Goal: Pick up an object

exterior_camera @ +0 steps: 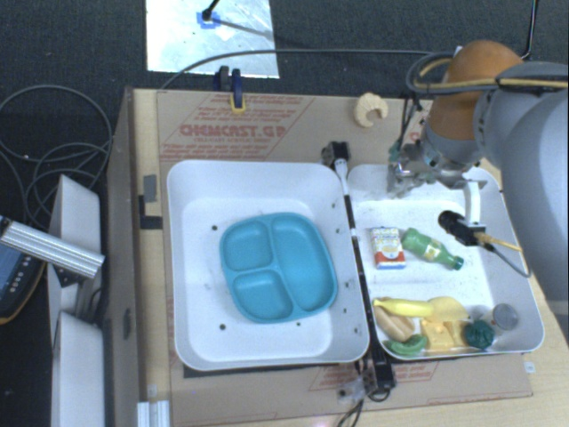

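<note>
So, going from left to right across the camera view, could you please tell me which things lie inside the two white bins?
Blue divided plate → small red-and-white carton → green bottle. The toy food heaped at the right bin's near edge overlaps too much to order.

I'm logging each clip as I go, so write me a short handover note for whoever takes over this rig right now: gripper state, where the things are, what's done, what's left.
Gripper: low over the far edge of the right bin; nothing seen between its fingers, and their opening is unclear.
Right bin: small red and white carton and green bottle lying mid-bin; banana, yellow block and dark green round toy bunched at the near edge.
Left bin: blue divided plate.
Done: nothing lifted.
Left: grasp one object and raise it.
</note>
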Robot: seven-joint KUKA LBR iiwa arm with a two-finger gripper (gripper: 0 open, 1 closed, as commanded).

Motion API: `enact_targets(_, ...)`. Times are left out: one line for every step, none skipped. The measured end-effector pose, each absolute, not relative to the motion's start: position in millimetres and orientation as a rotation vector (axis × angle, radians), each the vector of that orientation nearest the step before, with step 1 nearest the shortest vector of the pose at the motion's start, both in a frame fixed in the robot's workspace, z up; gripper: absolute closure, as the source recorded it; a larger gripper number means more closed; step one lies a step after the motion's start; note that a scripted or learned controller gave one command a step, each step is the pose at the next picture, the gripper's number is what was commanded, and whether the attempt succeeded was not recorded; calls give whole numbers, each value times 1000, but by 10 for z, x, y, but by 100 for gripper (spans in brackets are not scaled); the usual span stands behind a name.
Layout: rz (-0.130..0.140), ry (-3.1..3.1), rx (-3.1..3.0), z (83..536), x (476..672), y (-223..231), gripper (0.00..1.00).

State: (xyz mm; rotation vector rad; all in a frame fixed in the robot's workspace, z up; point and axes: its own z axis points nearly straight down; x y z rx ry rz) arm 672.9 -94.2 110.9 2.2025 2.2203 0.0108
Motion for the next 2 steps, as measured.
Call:
enact_targets(10, 2221, 2203, 1105, 6727, -942, 0)
enact_targets(2, 2221, 2218, 976, 6690, -1262, 0)
